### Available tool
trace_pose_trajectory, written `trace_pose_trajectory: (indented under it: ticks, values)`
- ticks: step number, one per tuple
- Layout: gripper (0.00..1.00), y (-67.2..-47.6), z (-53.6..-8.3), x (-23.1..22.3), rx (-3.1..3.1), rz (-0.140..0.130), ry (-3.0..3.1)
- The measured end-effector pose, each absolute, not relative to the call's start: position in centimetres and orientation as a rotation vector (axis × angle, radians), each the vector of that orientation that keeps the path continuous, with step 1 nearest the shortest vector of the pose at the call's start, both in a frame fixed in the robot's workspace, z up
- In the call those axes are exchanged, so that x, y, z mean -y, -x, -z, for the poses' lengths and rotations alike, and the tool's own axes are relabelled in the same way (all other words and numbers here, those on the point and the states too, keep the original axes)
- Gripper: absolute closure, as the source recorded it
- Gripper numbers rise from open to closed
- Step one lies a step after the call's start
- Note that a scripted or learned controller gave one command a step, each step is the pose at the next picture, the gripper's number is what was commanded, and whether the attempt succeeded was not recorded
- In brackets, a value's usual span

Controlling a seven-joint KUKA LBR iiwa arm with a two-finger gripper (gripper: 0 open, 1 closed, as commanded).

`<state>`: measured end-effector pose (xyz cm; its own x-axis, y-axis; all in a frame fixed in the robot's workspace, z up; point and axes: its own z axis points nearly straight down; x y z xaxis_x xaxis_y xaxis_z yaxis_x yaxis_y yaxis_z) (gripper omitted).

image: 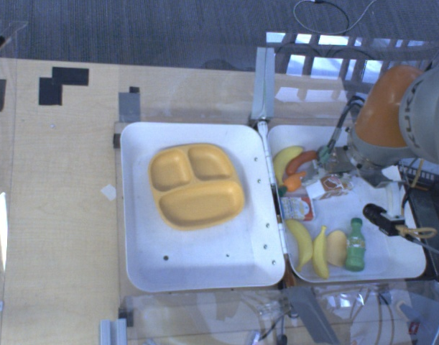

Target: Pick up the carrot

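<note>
The carrot is a small orange piece with a green end, lying near the left wall of the right bin. It sits just below a reddish sausage-like piece and a yellow banana. My gripper hangs low over the upper middle of that bin, a little right of and above the carrot. The grey wrist and orange band hide much of it. Nothing shows between it and the carrot except a white and brown packet.
The left bin holds a yellow divided tray. The right bin also holds a printed packet, two bananas, a pale yellow lump and a green bottle along its front.
</note>
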<state>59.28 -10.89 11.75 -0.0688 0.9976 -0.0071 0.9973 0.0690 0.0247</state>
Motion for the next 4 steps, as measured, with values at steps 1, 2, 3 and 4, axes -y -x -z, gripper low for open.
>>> trace_pose_trajectory:
  ticks: [1, 2, 3, 4]
  values:
    - [0.00, -63.9, -10.8, 10.4, -2.520, 0.012, -1.846]
    - [0.00, -67.4, -11.0, 10.1, -2.296, 0.006, -2.120]
    - [0.00, -67.1, -8.7, 8.6, -2.139, -0.006, -2.293]
    - [0.00, -63.6, -8.8, 9.9, -2.251, -0.010, -2.182]
